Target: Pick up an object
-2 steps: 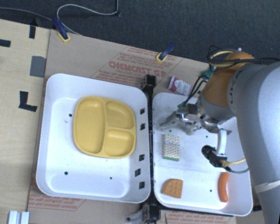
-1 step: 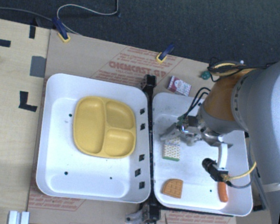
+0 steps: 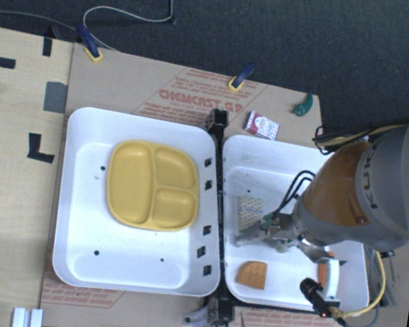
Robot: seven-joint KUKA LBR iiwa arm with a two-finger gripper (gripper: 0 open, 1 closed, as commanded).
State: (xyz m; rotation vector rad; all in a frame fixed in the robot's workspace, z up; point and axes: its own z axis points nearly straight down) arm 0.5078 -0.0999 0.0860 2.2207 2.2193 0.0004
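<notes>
My gripper (image 3: 266, 241) hangs low in the right bin (image 3: 357, 169), in its middle, below the arm's orange band. Its two metal fingers (image 3: 245, 238) are spread apart, open, with nothing visible between them. A grey mesh-patterned pad (image 3: 249, 207) lies just above and left of the gripper, partly under the left finger. A brown, cookie-like square (image 3: 252, 274) sits on the bin floor just below the gripper, apart from it. An orange and white object (image 3: 323, 272) lies at the bin's lower right, partly hidden by the arm.
The left bin (image 3: 79, 177) holds a yellow divided plate (image 3: 153, 185). A small red and white packet (image 3: 260, 125) and a green item (image 3: 303, 104) lie on the cardboard behind the right bin. Black clips run along the wall between the bins (image 3: 214, 199).
</notes>
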